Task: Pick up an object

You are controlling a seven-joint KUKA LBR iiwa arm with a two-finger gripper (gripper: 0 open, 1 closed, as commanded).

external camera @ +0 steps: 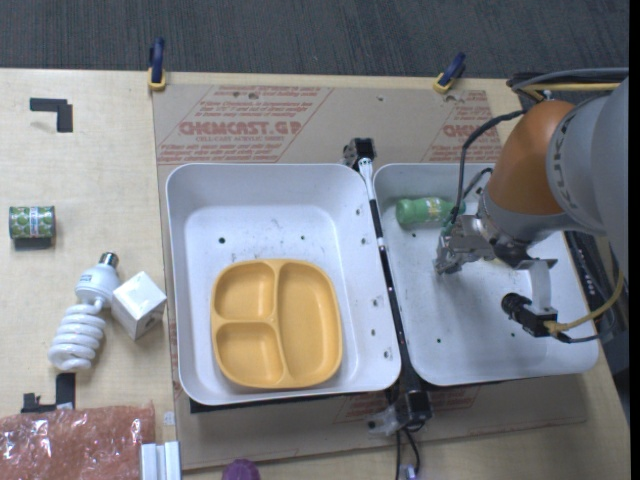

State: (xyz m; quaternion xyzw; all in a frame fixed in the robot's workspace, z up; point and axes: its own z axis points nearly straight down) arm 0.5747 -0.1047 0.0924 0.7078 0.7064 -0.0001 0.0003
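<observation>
**Gripper low in the right bin, bottle lying just to its left**

The green bottle [422, 210] lies on its side at the far end of the right bin [470, 353], close to the bin's left wall. It rests on the bin floor, and nothing has hold of it.

The gripper [450, 256] hangs just to the right of the bottle and a little nearer, its tip down over the white floor. How far it is open cannot be told from this angle. Nothing shows in its grasp. The arm [560, 168] comes in from the right, its orange band above the wrist, with black cables looping around it.

The left bin [190, 268] touches the right bin along a black hinge strip. In it sits a yellow tray [278, 323] with three compartments, lying flat toward the near side.

Both bins stand on a brown board [250, 118] printed with red lettering, held at the far edge by two blue clamps.

On the bench to the left, well apart from the bins, lie a spiral bulb [82, 318], a small white cube [139, 304] touching it, and a green can [32, 223] farther off. A pink mesh bag [75, 443] sits at the near left corner.
</observation>
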